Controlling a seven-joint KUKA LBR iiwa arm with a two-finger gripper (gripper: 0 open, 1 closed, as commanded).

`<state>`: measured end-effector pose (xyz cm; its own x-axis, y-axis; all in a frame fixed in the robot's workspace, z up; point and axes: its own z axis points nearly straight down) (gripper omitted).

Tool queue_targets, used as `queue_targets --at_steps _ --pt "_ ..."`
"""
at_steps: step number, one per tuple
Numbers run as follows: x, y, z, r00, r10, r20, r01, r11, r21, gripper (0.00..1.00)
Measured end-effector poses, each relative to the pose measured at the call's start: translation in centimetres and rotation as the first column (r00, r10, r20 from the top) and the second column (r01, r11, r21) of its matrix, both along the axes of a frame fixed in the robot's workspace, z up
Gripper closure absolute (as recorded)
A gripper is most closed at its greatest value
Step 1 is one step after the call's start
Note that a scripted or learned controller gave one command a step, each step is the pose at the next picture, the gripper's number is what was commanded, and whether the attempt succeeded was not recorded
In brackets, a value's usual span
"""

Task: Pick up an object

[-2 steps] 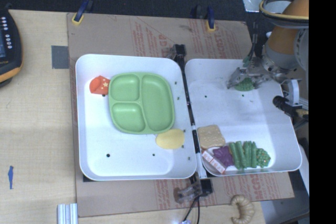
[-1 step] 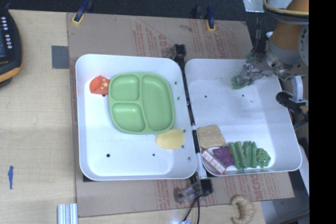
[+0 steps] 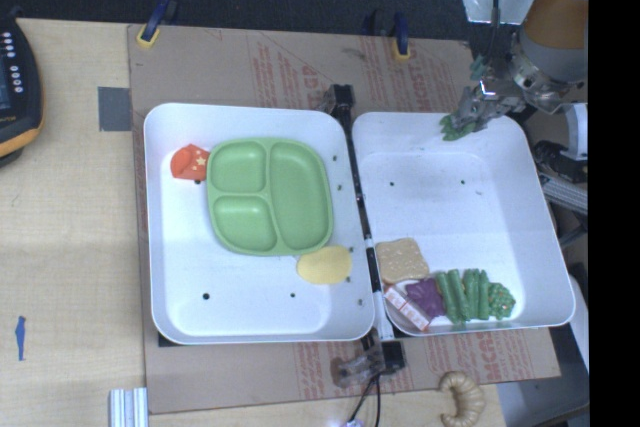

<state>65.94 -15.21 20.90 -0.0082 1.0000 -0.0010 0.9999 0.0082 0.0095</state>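
right bin (image 3: pixel 520 215): far edge, claw's over it | claw (image 3: pixel 478 107): pinched on a small green thing (image 3: pixel 458 126) dangling over the rim | near corner: toast (image 3: pixel 401 260), green beans (image 3: pixel 470 294), purple bit (image 3: pixel 424 296)

you look down on the worktop (image 3: pixel 70 245) from one fixed camera set above it, tilted at a slant rather than straight overhead. it stands far enough back that you take in both white bins whole, the left bin (image 3: pixel 170 305) and the right bin (image 3: pixel 540 215), side by side. the arm (image 3: pixel 555 5) enters from your right.
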Motion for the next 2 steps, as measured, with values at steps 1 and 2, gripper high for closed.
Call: queue_targets --at_steps 1,2 --pt "-0.3 -0.2 -0.7 1.000 -0.003 -0.012 0.003 1.000 0.001 0.00" --pt "-4.0 -4.2 -12.5 1.000 -0.007 -0.027 0.007 1.000 0.001 0.00"
